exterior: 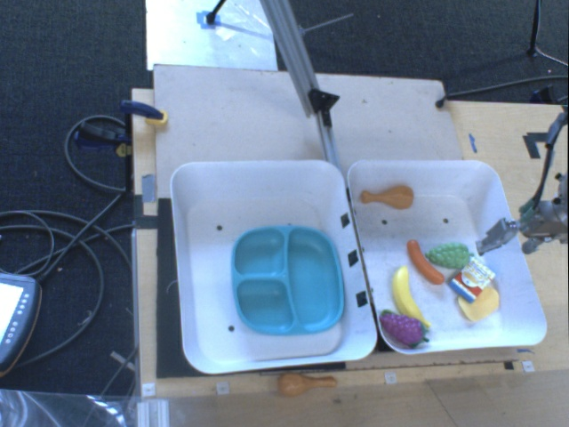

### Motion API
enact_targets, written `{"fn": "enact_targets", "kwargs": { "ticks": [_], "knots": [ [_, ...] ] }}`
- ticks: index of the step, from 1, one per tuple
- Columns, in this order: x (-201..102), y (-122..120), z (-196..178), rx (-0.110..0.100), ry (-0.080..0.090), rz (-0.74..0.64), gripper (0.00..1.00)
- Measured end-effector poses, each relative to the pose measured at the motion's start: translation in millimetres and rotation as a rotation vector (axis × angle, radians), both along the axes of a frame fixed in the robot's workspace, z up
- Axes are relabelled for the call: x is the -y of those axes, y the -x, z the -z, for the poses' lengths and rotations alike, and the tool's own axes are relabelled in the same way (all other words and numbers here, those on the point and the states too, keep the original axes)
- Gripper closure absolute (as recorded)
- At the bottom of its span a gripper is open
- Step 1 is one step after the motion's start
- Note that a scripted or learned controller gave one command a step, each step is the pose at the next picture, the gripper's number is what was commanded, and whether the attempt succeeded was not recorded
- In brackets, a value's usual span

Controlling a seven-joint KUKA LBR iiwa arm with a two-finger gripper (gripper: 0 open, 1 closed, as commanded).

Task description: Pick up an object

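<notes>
**A:** Any writing you can read from up here?

**B:** None. The small carton [468, 282] in the right bin [444, 178] has red, white and blue printing, but it is too small for you to make out. The pendant screen [12, 314] at the far left edge is just a pale glow.

**A:** Walk me across, left to right.

**B:** You start with loose cables [62, 229] on the dark floor and a blue and yellow clamp [142, 112] at the bench's left edge. The left bin [200, 203] carries a teal divided tray [287, 279]. A grey pole [293, 47] slants down toward the seam between the bins. A toy drumstick [306, 383] lies on the bench just in front of the left bin.

**A:** And the right bin?

**B:** You have another drumstick [388, 197] near the back wall, a purple grape bunch [402, 328] at the front left corner, a banana [406, 296] just beside it, a sausage [425, 262], green grapes [449, 255], then the carton resting against a yellow cheese wedge [481, 304].

**A:** The gripper?

**B:** You see it [494, 236] at the bin's right wall, with nothing between its fingers; I cannot tell whether they are spread or closed. The green grapes and carton lie near it, to its left and slightly forward, not touching.
</notes>
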State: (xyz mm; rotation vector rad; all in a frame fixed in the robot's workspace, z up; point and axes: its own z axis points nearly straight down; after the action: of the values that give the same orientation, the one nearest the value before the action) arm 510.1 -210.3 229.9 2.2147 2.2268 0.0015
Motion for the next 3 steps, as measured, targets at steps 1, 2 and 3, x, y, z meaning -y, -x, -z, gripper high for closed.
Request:
{"fn": "enact_targets", "kwargs": {
  "ticks": [1, 2, 3],
  "knots": [
    [0, 0, 0, 0.001, 0.0, 0.002, 0.0],
    [-3, 2, 62, -0.005, -0.002, 0.004, 0.0],
    [-2, 5, 124, -0.003, -0.001, 0.005, 0.0]
  ]
}}
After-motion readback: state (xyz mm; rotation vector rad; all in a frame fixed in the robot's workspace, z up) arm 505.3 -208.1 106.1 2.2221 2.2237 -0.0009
